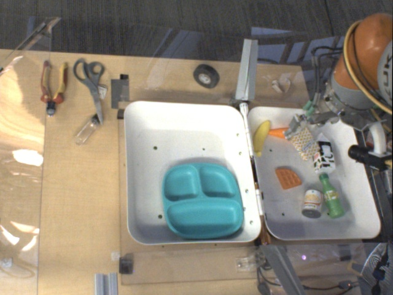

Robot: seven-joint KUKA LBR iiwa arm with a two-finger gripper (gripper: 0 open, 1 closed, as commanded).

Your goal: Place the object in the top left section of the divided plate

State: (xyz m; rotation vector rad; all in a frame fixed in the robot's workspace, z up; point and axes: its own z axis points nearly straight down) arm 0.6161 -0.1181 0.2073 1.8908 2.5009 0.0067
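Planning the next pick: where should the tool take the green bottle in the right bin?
Probably across the green bottle's body, from above. It lies flat on the right bin's floor, neck toward the far side, so the round body is widest. The small can sits close on its left, leaving little finger room.

A robotics lab bench: wooden top, two white bins, pliers and scissors at ten o'clock, tape roll at twelve.

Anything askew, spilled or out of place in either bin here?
Nothing spilled or damaged. The teal divided plastic plate lies flat in the left white bin. In the right white bin, the small green bottle lies on its side among loosely scattered items.
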